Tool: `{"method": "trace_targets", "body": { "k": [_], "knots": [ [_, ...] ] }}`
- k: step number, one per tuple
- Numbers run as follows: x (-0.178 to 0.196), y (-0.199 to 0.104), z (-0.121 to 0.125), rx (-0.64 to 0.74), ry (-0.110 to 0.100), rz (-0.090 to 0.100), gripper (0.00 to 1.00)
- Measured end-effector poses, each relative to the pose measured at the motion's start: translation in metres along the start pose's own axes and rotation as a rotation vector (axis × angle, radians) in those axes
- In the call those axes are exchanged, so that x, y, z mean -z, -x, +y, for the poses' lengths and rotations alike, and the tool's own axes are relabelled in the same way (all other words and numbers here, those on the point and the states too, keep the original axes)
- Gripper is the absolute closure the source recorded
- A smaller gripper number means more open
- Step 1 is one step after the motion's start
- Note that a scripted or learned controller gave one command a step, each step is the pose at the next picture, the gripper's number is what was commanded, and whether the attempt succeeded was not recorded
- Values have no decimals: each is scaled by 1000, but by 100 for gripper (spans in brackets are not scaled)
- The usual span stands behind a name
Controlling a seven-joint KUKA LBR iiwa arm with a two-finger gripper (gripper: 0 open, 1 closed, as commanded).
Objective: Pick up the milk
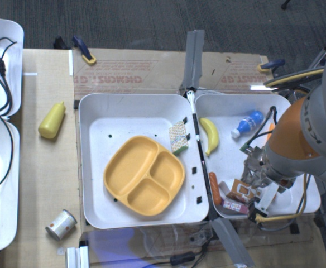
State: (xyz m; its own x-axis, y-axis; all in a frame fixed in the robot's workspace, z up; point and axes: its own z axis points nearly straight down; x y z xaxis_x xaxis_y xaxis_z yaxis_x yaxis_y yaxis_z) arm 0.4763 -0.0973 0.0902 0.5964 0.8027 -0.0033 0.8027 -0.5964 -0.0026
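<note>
A small pale carton with a green checked print [178,136], which looks like the milk, leans against the right wall of the left bin [90,166], beside the yellow plate. My gripper [252,178] is low in the right bin [230,108], well to the right of that carton. It hangs over a brown packet [242,191] and a pink-and-white box [234,206] at the bin's front. The orange band of the arm hides much of the wrist.
A yellow three-part plate [144,175] fills the middle of the left bin. The right bin holds a banana [210,135], a blue bottle [248,123] and a red sausage [214,187]. A yellow squeeze bottle [52,120] and a tin can [61,224] lie on the bench to the left.
</note>
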Motion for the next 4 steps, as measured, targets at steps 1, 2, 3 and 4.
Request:
{"method": "trace_targets", "body": {
  "k": [1, 2, 3, 4],
  "knots": [
    [13, -18, 28, -310, -2, -1, 0],
    [22, -31, 41, -728, -2, -2, 0],
    [101, -74, 15, -694, -1, -1, 0],
    [100, -107, -79, -587, -2, -2, 0]
  ]
}}
